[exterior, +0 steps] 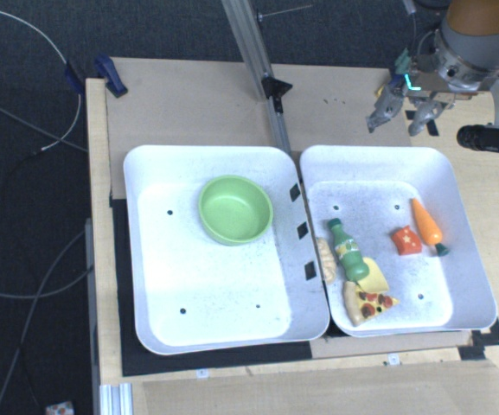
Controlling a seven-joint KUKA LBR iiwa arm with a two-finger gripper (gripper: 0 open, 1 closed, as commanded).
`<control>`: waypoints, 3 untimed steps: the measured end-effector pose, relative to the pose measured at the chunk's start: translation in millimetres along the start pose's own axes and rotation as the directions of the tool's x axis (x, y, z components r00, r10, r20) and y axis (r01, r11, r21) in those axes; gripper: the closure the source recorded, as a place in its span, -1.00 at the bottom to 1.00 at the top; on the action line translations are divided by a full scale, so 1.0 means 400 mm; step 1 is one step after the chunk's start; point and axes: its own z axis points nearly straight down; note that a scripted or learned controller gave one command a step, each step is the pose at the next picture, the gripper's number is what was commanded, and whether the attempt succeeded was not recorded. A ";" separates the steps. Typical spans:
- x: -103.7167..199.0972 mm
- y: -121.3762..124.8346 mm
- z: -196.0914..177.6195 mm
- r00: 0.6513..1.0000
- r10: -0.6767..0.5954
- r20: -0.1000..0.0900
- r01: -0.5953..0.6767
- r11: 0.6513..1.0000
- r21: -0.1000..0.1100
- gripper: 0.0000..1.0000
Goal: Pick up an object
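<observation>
The right bin (457,188) holds every likely target: green bottle (347,249), pizza slice (367,302), carrot (426,222), red block (406,241). At upper right the tool (402,113) hangs spread and empty. Bottle and pizza touch, so a descent there may nudge both and close on nothing.

A blue clamp (109,75) sits at the far left bench (188,102) corner; a metal rail (249,50) crosses the far side.
</observation>
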 end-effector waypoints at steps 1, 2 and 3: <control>0.000 0.003 -0.012 1.000 -0.001 0.001 0.001 1.000 -0.008 -1.00; -0.004 -0.003 0.145 1.000 0.000 0.002 0.000 1.000 -0.002 -1.00; -0.026 -0.015 0.271 1.000 0.001 0.001 -0.001 1.000 -0.002 -1.00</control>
